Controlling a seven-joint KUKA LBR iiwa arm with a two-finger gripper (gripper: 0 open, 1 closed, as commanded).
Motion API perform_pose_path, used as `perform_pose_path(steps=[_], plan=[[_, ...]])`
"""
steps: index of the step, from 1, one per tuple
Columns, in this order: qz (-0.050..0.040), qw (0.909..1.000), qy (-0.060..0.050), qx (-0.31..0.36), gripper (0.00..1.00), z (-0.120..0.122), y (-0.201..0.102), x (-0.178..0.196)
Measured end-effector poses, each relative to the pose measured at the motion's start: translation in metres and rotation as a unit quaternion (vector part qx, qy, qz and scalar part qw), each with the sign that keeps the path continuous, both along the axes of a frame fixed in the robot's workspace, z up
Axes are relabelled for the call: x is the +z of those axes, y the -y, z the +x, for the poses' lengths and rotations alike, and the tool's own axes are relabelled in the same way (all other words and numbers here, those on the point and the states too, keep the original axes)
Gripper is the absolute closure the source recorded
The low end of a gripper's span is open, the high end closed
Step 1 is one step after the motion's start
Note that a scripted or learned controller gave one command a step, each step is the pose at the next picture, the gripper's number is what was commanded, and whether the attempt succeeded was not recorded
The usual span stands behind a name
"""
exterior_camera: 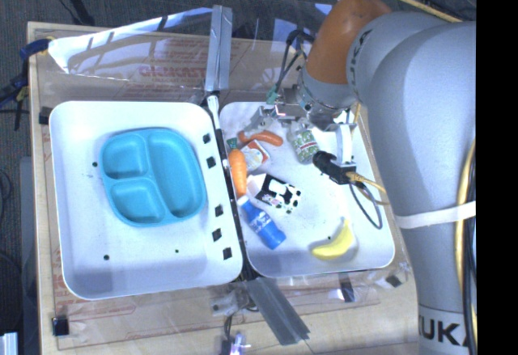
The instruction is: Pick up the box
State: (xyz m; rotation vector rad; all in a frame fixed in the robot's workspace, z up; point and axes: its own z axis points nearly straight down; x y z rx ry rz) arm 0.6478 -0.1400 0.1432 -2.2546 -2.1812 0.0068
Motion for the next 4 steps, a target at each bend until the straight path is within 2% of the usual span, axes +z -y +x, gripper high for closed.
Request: perform_pose_path(steps=[1,2,3,4], plan=[[-0.0092,0.9994,0.011,-0.032,0.0,-0.016,-0.016,-0.044],[-0.0108,0.9994,0.011,-0.031,1.0,-0.015,-0.014,-0.032],[-0.0106,0.9994,0.01,-0.03,0.0,-0.015,-0.014,-0.032],[-0.0002,0.9993,0.003,0.037,0.0,0.007,0.009,-0.051]])
